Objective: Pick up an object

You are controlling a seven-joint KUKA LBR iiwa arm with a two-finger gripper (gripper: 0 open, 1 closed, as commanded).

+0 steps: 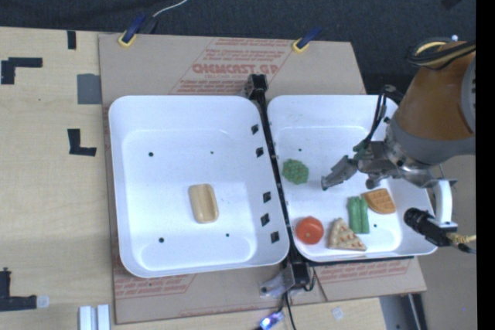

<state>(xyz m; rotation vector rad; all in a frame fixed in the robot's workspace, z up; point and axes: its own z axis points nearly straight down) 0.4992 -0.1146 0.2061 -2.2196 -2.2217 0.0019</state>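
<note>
The left bin (124,135), at the middle of the frame, holds one tan bread roll (203,202) lying near its centre. The right bin (325,108) holds five things in its lower part: a green broccoli (295,171) near the divider, a red tomato (309,229), a pizza slice (344,236), a green pepper (357,214) and an orange cracker-like piece (380,202). The pincer (334,178) hangs just right of the broccoli, not touching it; whether it is wide or narrow I cannot tell.
</note>
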